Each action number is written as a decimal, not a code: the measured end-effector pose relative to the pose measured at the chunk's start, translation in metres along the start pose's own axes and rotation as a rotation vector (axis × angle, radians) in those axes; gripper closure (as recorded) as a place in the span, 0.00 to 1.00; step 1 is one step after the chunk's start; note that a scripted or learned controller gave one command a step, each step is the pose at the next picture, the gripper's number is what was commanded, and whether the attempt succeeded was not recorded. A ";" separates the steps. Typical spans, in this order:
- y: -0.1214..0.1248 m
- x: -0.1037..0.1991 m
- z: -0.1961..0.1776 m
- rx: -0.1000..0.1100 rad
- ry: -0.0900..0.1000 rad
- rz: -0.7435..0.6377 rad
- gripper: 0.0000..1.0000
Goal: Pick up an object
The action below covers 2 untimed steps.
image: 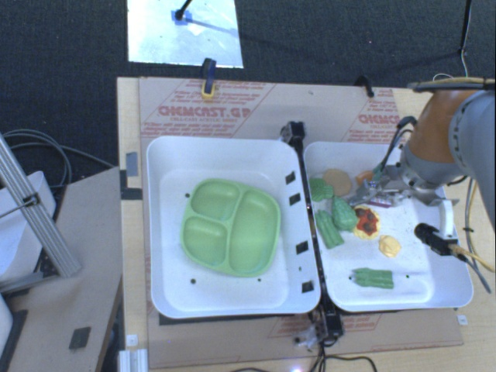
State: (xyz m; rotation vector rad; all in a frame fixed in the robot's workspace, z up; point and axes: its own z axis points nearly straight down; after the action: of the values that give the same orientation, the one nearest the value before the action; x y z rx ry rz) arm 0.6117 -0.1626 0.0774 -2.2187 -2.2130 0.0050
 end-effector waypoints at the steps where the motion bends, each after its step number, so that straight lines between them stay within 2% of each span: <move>1: -0.004 -0.006 -0.283 -0.029 -0.010 -0.007 0.00; 2: -0.081 -0.006 -0.136 0.007 0.001 0.000 0.00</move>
State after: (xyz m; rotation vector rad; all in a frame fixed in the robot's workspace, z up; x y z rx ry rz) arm 0.5317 -0.1688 0.2136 -2.2145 -2.2087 0.0115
